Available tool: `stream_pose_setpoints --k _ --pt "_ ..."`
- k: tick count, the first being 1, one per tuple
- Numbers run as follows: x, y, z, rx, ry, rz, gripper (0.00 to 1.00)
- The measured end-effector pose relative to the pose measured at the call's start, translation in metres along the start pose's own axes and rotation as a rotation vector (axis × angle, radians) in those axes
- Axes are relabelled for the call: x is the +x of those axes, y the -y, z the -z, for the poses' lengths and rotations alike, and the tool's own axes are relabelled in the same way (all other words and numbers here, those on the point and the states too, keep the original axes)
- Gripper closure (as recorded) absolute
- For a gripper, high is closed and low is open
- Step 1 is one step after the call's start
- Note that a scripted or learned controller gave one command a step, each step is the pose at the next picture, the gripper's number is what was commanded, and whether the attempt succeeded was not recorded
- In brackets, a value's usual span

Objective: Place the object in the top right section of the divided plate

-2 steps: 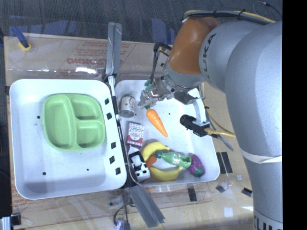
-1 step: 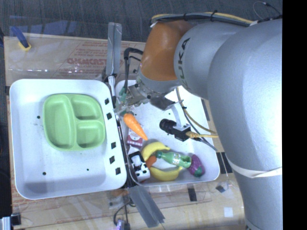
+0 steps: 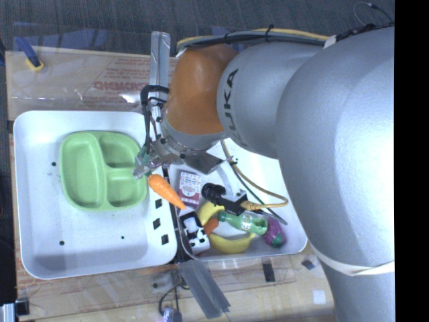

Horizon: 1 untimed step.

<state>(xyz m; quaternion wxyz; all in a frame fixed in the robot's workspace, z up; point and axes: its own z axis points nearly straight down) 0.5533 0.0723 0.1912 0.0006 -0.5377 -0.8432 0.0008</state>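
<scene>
Carrot [image 3: 165, 191] lies on the bins' shared rim beside the divided plate [image 3: 80, 173]; whether the claw [image 3: 144, 161] grips anything, I cannot tell.

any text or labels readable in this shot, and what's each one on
"UKA", the end of the brand name, its start hidden: on the grey arm beside the orange band.
Red print, blurred, unreadable: on the clear sheet behind the bins.
Red and white label, too small to read: on the packet in the right bin.
</scene>
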Motion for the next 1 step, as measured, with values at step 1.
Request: stream_pose_setpoints --k 1 --pt "-0.0006 0.0001 0.0001 0.000 0.000 -0.001 0.00"
